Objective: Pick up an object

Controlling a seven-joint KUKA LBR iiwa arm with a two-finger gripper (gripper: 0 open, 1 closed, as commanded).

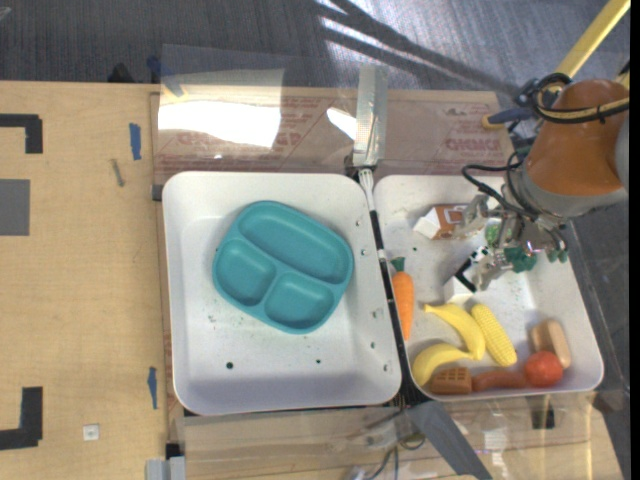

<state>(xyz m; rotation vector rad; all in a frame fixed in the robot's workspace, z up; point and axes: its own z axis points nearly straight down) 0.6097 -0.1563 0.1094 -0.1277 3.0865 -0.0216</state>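
**Hovering over the toy-food bin, nothing in hand yet**

Right now my gripper (490, 258) hangs over the upper middle of the right bin (585, 313), reaching in from the right with the orange band of my arm (570, 143) above it. Wrist cabling and fittings clutter that spot, so I cannot tell how the gripper is set, and I see no object caught in it. My judgement is that the pick is not yet made.

The candidates lie mostly toward the bin's near side. A toy carrot (402, 303) sits upright along the left wall, pressed close to the divider. Two bananas (452, 320) curve one above the other, with a corn cob (494, 332) touching the upper one. Near the front rim are a small waffle piece (452, 378), a sausage (498, 378), a red tomato (543, 368) and a tan bread-like roll (552, 340) just behind it. A small packet or card (447, 221) lies near the far wall, just left of my gripper.

Everything huddles together, which I take as a risk: a descent there could nudge neighbours instead of gripping one. The packet stands more apart, so it looks the easier target.

The left bin (190, 298) holds a teal divided plate (284, 266), tilted diagonally.
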